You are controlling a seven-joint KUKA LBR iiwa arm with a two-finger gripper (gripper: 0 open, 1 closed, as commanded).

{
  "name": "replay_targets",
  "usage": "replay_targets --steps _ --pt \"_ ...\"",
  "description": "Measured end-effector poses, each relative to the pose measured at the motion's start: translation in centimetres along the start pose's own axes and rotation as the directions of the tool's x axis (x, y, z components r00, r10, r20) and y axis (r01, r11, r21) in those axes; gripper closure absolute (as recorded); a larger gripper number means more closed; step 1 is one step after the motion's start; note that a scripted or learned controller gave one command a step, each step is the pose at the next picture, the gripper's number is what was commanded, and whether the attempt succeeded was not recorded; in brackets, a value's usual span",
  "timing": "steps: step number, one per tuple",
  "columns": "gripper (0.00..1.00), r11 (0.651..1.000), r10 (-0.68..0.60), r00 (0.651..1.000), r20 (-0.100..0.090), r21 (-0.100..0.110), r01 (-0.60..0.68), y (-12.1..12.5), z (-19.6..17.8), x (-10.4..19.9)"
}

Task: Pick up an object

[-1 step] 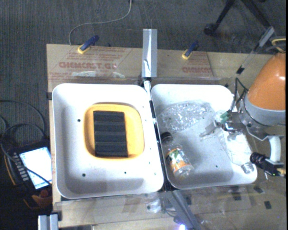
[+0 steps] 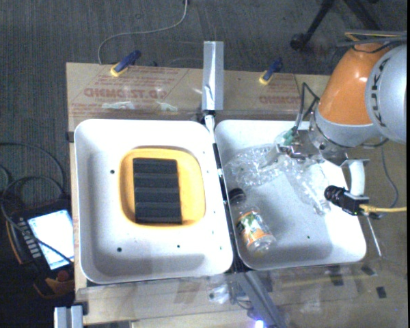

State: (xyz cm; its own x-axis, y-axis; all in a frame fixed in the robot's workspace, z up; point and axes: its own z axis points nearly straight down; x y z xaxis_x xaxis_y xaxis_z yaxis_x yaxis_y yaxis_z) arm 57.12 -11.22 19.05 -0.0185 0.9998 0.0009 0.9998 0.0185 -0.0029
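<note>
On the bench's right white bin [image 2: 342, 248], a small bottle [image 2: 253, 228] lies well left of and below the gripper [image 2: 295, 144], whose jaw opening I cannot tell.

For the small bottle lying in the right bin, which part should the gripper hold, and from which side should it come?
Probably the middle of the bottle, coming straight down from above. It lies on its side, dark cap toward the bin's upper left, so the fingers should close across its narrow width. Bare floor flanks it.

Even, fairly bright overhead light; white bins [image 2: 89, 203] glare slightly, soft shadows along their rims, floor dim, whole picture mildly soft
</note>
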Motion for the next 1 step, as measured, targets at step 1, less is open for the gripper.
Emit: replay_targets --steps 1 --pt "0.00 0.998 0.059 0.998 0.004 -0.002 -0.059 1.16 -7.02 -5.61"
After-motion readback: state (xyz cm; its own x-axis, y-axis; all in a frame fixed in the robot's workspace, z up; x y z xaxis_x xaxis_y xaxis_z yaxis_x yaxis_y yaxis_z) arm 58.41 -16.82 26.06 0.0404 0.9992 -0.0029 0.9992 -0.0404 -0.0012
